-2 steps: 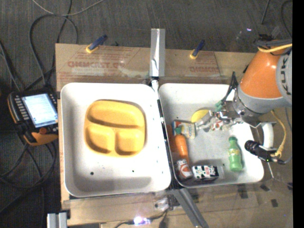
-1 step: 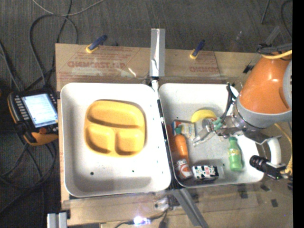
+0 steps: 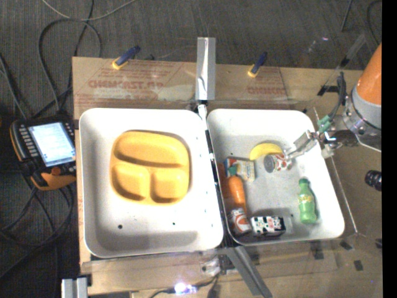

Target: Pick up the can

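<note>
The can point(image 3: 273, 163), with a silver top and a red and white side, lies in the right bin point(image 3: 329, 225) just below a yellow banana point(image 3: 265, 149). My gripper point(image 3: 291, 151) reaches in from the right at a slant. Its tip is right at the can's upper right side, touching it or nearly so. The grey wrist and orange band point(image 3: 371, 82) hang over the bin's right rim.
The right bin also holds an orange carrot point(image 3: 235, 191), a green bottle point(image 3: 306, 201), a black and white box point(image 3: 270, 225), a small red and white container point(image 3: 239, 221) and a packet point(image 3: 243, 169). A yellow divided tray point(image 3: 151, 166) sits in the left bin point(image 3: 93, 228).
</note>
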Motion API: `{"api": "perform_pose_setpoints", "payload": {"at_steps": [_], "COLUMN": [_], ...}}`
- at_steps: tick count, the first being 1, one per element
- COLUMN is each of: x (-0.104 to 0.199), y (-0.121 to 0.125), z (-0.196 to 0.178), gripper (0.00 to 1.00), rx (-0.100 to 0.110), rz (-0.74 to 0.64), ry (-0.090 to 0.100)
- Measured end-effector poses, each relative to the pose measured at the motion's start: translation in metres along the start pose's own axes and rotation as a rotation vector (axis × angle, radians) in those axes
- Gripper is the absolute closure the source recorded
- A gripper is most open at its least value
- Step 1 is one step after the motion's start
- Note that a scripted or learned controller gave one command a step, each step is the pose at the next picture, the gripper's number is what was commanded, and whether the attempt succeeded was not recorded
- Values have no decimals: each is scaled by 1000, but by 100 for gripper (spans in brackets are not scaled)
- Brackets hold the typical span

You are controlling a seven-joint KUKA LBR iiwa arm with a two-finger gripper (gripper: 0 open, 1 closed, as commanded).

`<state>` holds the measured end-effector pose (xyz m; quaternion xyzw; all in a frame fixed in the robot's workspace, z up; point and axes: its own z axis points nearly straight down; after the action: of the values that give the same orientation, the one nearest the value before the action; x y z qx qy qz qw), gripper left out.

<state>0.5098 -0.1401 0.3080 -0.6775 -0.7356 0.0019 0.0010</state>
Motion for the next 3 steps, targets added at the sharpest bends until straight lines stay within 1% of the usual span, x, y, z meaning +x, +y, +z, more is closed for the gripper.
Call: {"api": "perform_pose_setpoints", "payload": {"at_steps": [1,2,3], "x": [-48,-33,-54], "y": [16,7,58], "z": [80,43,82], "gripper": [0,0,0], "rx": [1,-1,-1], "rz": [-72,-121,-51], "ry": [2,4,4]}}
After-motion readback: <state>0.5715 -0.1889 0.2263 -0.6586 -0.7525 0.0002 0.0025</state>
